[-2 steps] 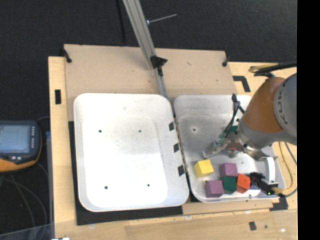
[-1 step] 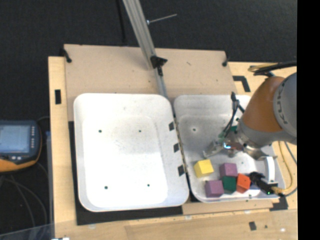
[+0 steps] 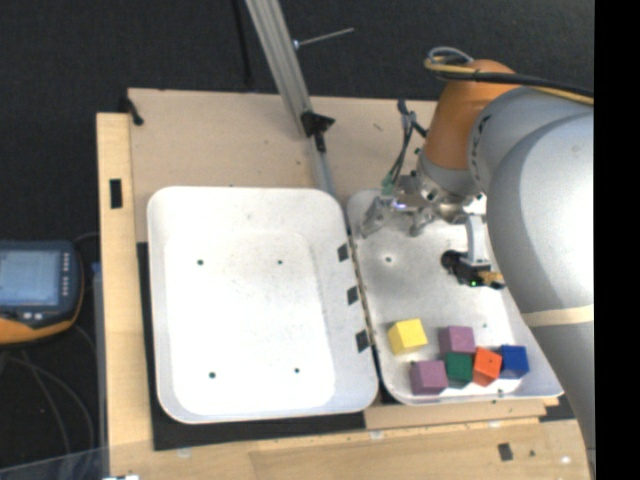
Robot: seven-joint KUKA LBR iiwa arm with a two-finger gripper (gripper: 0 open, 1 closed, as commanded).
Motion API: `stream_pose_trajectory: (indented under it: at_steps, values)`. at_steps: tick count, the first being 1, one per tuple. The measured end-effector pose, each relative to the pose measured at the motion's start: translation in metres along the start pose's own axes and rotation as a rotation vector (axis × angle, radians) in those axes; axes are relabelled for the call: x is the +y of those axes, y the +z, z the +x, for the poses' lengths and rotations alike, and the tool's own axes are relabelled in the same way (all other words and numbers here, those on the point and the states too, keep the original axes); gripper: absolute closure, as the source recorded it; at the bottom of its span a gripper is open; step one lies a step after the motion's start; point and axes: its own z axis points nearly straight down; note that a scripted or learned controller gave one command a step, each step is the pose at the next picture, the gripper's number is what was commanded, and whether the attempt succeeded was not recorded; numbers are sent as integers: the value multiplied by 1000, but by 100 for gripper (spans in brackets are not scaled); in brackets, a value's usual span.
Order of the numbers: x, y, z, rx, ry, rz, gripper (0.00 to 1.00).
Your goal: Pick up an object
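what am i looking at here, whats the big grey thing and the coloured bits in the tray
The big grey shape is a robot arm with an orange band, reaching in from the right. One camera fixed above the bench looks down at a slant. At the arm's tip is its pincer, hovering over the far end of the right bin; I see nothing held in it. At that bin's near end lie small blocks: a yellow block, two purple blocks, a green block, an orange block and a blue block. The left bin sits beside it.
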Motion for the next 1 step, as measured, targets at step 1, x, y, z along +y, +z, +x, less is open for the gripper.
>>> stream_pose_trajectory:
  at_steps: [1]
  values:
    - [-3,1,-3,-2,0,7,0]
